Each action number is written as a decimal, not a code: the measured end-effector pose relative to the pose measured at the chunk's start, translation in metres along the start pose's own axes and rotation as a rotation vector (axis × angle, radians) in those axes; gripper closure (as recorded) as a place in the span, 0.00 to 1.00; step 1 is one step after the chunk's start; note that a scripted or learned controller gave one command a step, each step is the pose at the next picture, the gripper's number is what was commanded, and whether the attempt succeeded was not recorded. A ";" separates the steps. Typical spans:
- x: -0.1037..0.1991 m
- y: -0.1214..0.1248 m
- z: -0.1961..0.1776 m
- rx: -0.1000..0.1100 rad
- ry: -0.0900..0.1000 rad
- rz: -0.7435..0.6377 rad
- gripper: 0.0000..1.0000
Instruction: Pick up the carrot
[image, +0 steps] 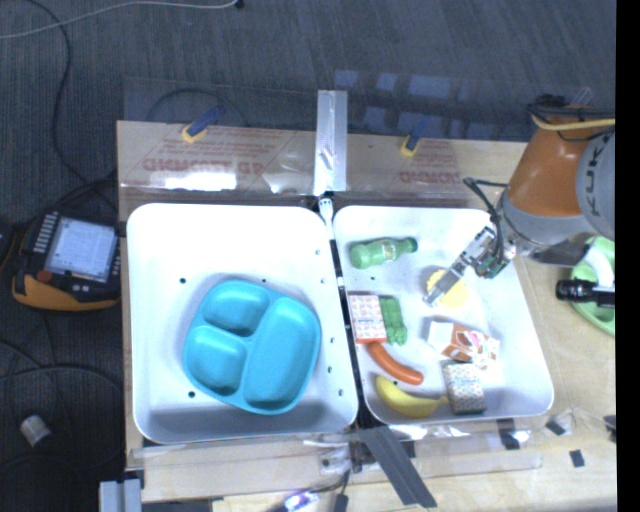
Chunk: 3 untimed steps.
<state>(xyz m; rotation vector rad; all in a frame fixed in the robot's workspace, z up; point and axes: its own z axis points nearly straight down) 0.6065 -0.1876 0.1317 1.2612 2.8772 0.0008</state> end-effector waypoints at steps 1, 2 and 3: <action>-0.042 -0.006 -0.041 0.001 -0.003 0.216 0.00; -0.003 -0.013 -0.090 -0.001 -0.003 -0.246 0.00; 0.003 0.001 -0.038 -0.001 0.000 -0.081 0.00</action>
